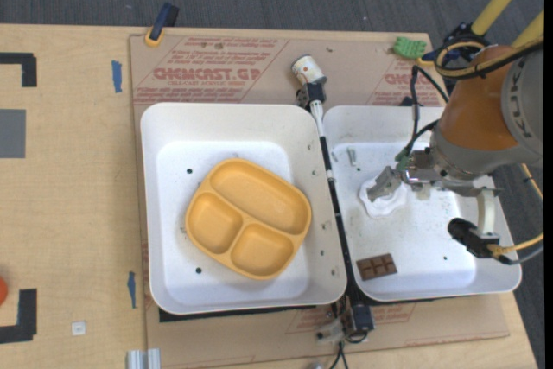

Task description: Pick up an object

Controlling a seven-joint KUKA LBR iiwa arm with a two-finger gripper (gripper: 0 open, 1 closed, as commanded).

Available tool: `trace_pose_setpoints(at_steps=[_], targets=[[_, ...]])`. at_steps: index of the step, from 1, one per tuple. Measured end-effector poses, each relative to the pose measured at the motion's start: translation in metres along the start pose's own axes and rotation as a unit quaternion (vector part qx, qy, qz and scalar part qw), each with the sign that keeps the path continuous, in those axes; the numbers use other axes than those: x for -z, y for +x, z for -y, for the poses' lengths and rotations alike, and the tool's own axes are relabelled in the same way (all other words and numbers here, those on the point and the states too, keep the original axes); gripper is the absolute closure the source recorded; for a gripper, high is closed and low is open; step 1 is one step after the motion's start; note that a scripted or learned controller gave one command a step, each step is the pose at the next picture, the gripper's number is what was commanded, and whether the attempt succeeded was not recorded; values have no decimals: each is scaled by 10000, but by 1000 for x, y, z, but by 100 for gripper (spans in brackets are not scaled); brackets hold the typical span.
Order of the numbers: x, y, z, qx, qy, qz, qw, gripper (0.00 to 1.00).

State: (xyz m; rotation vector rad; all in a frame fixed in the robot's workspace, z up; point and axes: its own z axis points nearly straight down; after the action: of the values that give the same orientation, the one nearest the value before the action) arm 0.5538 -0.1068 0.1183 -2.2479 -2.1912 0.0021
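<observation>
My gripper (381, 184) hangs low over the middle of the right bin (492, 276), reaching in from the right. Right under its tip, a small white crumpled object (386, 203) lies on the bin floor; whether the gripper touches or holds it is hidden. A brown chocolate-bar-like block (376, 266) rests near the same bin's front edge, apart from the gripper. A small grey piece (352, 156) lies towards the back left of that bin. In the left bin (164, 186) a yellow divided plate (249, 217) lies flat.
A white-headed brush with a black handle (308, 79) lies at the back, between the two bins. On the cardboard behind the bins are a green piece (410, 47) and a blue and yellow clip (162, 22). The bins' shared wall (333, 203) runs just left of the gripper.
</observation>
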Motion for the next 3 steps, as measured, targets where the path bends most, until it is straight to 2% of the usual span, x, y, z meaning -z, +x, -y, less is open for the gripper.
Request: trace_pose_setpoints(at_steps=[1,2,3], targets=[[-33,8,12,-38,-14,0,10000,0],[-33,14,-10,-1907,-21,-1,9816,0],[-33,16,-32,-1870,-25,3,9824,0]])
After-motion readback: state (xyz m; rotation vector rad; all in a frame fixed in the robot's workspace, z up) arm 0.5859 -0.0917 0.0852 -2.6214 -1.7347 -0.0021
